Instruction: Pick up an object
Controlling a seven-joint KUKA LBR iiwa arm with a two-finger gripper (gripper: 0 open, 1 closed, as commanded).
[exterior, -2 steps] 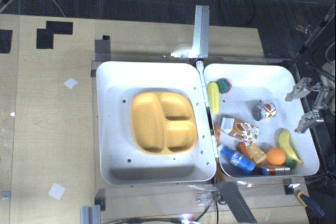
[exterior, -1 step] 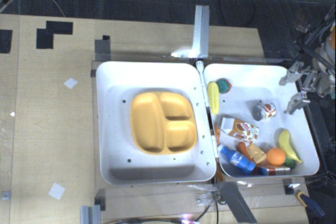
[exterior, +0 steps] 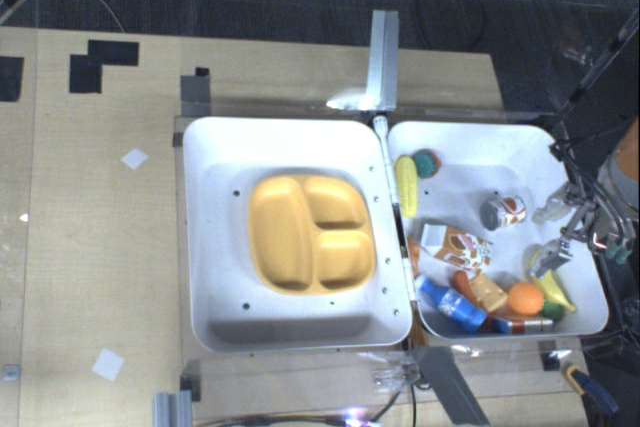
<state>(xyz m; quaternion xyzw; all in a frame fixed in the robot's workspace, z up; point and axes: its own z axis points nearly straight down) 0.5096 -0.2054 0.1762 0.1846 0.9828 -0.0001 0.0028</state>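
Observation:
The right bin point(exterior: 470, 143) holds a jumble of small objects. A yellow corn cob point(exterior: 406, 184) lies along its left wall, with a green ball point(exterior: 427, 162) beside it. A small can point(exterior: 503, 210) sits near the middle. Toward the front are a printed packet point(exterior: 461, 249), a blue bottle point(exterior: 450, 305), an orange point(exterior: 526, 298) and a yellow banana point(exterior: 556, 296). My gripper point(exterior: 549, 235) reaches in from the right and hangs low over the bin's right side, open. Bare bin floor shows between its fingers point(exterior: 546, 259). The orange and banana lie just in front of it.
The left bin point(exterior: 215, 245) holds a yellow divided tray point(exterior: 310, 231). A metal post point(exterior: 384, 65) stands behind the seam between the bins. Cables run along the right bin's right wall near my wrist. Wooden bench surface surrounds the bins.

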